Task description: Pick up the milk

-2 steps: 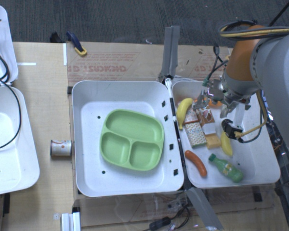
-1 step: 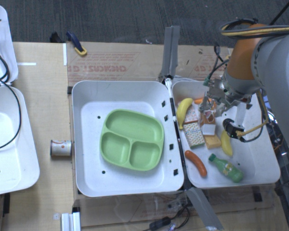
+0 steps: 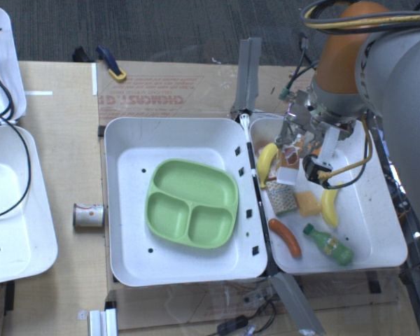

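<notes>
Nearest the camera: bottle (image 3: pixel 328 244) and sausage (image 3: pixel 285 236) at the near end of the right bin (image 3: pixel 378 254). Further in, a banana (image 3: pixel 329 207), a cheese wedge (image 3: pixel 307 203) and a second banana (image 3: pixel 266 162). My gripper (image 3: pixel 299 144) hangs over the bin's far end; cannot tell whether it is open or closed. Milk (image 3: pixel 283 198): small carton just below the gripper, between the bananas. Left bin (image 3: pixel 122 257) holds a green plate (image 3: pixel 192 203).
</notes>
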Action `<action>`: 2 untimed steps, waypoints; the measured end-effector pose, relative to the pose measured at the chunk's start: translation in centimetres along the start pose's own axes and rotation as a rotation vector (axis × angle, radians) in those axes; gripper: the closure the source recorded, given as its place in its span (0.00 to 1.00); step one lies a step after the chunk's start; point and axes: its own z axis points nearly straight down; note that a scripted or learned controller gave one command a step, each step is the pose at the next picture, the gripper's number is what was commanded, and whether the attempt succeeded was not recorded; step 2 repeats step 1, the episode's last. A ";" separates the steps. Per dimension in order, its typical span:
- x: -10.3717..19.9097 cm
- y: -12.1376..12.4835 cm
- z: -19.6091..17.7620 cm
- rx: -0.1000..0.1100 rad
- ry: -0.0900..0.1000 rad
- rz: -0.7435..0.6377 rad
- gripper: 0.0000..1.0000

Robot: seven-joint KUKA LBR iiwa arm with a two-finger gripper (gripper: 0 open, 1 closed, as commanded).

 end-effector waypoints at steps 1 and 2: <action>2.8 -8.0 -0.6 0.002 -0.001 -0.195 1.00; 2.8 -8.0 -0.6 0.002 -0.001 -0.195 1.00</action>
